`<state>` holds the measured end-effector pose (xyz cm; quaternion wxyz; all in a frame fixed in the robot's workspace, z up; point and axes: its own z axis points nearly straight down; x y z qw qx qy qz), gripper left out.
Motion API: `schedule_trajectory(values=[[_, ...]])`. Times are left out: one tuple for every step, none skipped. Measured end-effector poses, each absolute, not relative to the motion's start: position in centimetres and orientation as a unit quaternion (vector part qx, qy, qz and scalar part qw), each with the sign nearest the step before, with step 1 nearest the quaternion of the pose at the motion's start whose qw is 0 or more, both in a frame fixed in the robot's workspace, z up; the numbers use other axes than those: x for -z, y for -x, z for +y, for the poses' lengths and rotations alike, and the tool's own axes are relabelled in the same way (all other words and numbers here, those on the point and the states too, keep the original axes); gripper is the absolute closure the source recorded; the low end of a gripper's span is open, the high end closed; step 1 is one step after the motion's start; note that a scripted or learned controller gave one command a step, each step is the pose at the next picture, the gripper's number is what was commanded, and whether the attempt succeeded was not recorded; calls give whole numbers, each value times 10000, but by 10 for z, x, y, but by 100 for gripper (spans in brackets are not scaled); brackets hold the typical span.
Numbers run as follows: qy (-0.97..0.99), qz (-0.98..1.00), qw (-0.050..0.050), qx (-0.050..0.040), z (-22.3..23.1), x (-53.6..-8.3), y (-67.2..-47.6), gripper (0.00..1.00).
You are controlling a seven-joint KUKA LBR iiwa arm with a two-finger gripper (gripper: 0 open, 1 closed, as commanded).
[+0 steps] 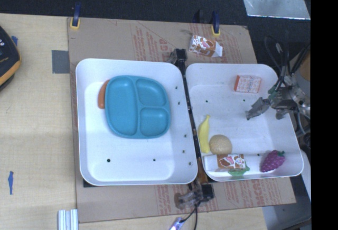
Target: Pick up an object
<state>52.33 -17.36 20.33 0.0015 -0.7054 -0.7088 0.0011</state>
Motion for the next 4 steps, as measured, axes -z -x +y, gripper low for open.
schedule_trajectory(values=[[7056, -7086, 2, 1, -151, -263, -614, 0], [7048, -7094, 24, -24, -157, -90, -655, 0], [7053, -7089, 7, 3, -86, -193, -628, 0], [7065, -7077, 5, -9, -147, -193, -656, 0]])
